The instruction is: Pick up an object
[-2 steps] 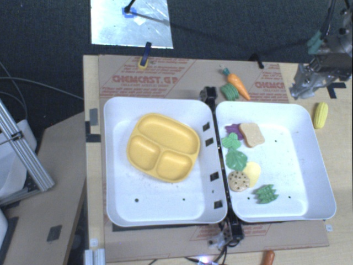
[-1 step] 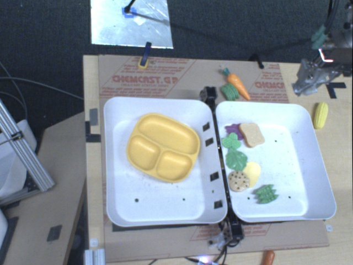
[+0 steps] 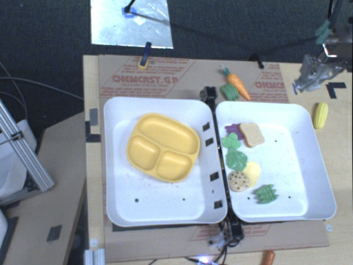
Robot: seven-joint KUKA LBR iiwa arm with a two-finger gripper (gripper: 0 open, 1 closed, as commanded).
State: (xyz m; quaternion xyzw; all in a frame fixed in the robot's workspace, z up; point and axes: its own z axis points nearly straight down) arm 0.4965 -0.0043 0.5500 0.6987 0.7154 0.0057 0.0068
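Camera view, cardboard-topped bench (image 3: 165, 76), dark carpet (image 3: 44, 21), hand (image 3: 306, 81) (grip unreadable) above bench edge.

White bins: two, left (image 3: 118, 203) and right (image 3: 309, 197)
Yellow divided plates: one (image 3: 163, 147)
Toy foods in right bin: seven
Toy carrots outside bins: one (image 3: 237, 83)
Corn cobs outside bins: one (image 3: 320, 115)

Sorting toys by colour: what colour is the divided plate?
Yellow, per the camera view: divided plate.

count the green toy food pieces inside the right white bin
3: a green leafy piece near the left wall, a larger green leaf just below it, and a green ridged piece near the front. More may be hidden underneath.
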